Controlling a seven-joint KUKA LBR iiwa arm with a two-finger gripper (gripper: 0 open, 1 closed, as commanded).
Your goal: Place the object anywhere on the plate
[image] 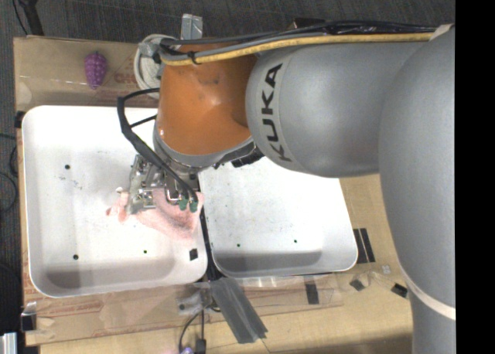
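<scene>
My gripper (pixel 158 192) hangs low over the right part of the left white bin (pixel 54 190), below the orange wrist band (pixel 203 105). A pale pink plate (pixel 176 222) lies on the bin floor directly beneath it, mostly covered by the gripper. A small pink edge (pixel 121 210) sticks out to the gripper's left. The gripper hides whatever lies between it and the plate, so I cannot make out any object on the plate or in the gripper.
A purple grape-like item (pixel 95 69) sits on the bench beyond the left bin's far edge. The right white bin (pixel 294 244) lies under the arm's grey body (pixel 348 90). A black cable (pixel 128 124) loops beside the wrist. Grey brackets (pixel 236 310) stand at the bins' near edge.
</scene>
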